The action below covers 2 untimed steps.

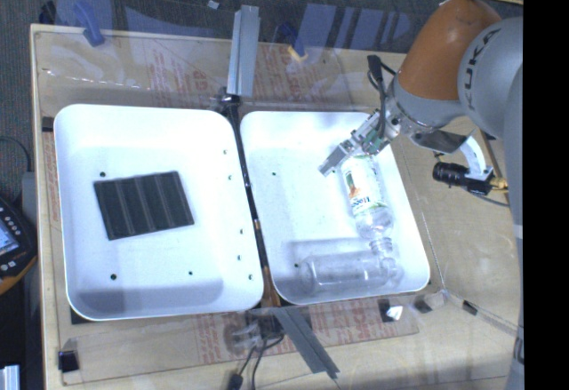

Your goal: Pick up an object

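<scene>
Currently seeing gripper low in the upper middle of the right bin, angled toward frame lower left. Can't tell whether spread or pressed together. Can't confirm anything pinched either.

Just below it, right against the tip: clear plastic bottle with a white label, lying flat, running down and slightly right along the bin's right side. Upper end at the gripper, contact or gap not readable. Narrow end pointing down, meeting a second clear container. That one lying on its side across the bin's bottom edge, roughly crosswise to the bottle, hard to read against the white.

Further up and right: grey wrist, then orange band at frame upper right, arm reaching in from there.

Left bin touching the right one along the centre seam. Holding one dark ribbed rectangular pad, flat, slightly skewed, left of centre, well apart from the gripper.

Outside the bins: pale wooden bench, grey metal rail standing up from the seam at top centre, dark floor beyond.
</scene>
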Available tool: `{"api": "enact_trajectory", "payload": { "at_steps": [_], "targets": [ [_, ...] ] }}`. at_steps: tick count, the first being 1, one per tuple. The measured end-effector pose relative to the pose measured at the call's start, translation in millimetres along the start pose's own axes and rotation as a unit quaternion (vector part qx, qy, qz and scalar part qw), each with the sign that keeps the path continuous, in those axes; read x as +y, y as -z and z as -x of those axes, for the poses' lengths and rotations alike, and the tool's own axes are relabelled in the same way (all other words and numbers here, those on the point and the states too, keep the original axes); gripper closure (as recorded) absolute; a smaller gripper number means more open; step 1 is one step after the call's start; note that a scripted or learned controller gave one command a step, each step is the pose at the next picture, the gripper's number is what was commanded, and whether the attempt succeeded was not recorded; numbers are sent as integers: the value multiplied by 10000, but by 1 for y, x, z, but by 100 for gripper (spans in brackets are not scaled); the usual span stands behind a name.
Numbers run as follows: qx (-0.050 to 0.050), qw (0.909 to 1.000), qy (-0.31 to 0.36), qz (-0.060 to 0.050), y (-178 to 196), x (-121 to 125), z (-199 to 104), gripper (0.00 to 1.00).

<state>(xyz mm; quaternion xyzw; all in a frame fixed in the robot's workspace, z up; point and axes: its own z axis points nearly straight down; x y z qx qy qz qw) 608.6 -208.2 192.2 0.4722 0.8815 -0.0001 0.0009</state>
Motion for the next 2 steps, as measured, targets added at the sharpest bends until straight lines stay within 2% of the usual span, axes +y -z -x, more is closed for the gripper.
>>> {"api": "enact_trajectory", "payload": {
  "at_steps": [1, 2],
  "targets": [
    [-2, 9991, 418, 3, 12, 3, 2, 0],
    [12, 9986, 537, -8, -32, -6, -4, 0]
  ]
}}
